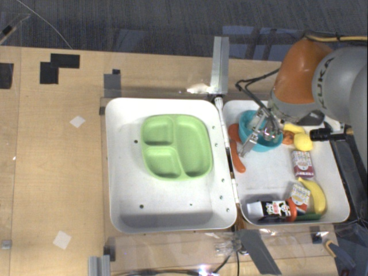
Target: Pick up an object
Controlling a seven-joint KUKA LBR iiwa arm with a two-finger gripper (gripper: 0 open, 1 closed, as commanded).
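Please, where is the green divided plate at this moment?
In the camera view, the green divided plate lies in the left white bin, near its middle. The right bin with the banana sits beside it.

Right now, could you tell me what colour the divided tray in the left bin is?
Light green; the divided tray shows clearly in the camera view.

Grey arm (345, 85); orange band (299, 76); black cable (253, 91)
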